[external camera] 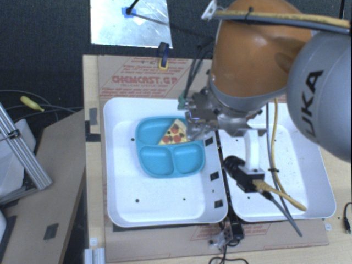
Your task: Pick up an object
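Two shallow white bins stand side by side on a brown cardboard sheet [144, 76] with red print. The left bin [129, 202] and the right bin [311, 186] touch along their inner edges, where small black clips sit. Behind the cardboard, a shiny silver sheet [129, 15] lies on the dark floor, with a piece of blue tape [128, 11] on it. At the far left, aluminium bars [22, 158] stand tilted, and a yellow item [31, 103] lies near dark cables

Bright, even overhead light; soft shadows; slightly blurred throughout.
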Available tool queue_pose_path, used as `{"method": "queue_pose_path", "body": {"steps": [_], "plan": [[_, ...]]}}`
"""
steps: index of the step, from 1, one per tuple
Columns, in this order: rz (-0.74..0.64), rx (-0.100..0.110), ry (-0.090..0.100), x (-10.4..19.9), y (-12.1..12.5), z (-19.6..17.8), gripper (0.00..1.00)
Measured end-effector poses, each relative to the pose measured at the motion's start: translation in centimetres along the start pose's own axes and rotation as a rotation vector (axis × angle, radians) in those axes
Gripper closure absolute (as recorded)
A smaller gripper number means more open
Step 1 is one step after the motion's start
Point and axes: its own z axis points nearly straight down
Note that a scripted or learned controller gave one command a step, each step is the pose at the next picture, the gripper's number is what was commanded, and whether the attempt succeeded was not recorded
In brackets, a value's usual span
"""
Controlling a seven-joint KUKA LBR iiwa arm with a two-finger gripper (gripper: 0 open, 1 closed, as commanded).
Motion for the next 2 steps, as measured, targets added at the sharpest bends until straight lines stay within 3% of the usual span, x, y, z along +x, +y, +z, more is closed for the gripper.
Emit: {"method": "queue_pose_path", "body": {"steps": [1,2], "plan": [[0.006,0.000,-0.001,-0.6,0.0,-0.2,1.00],[0.001,0.000,0.000,2.3,0.0,-0.9,1.00]]}}
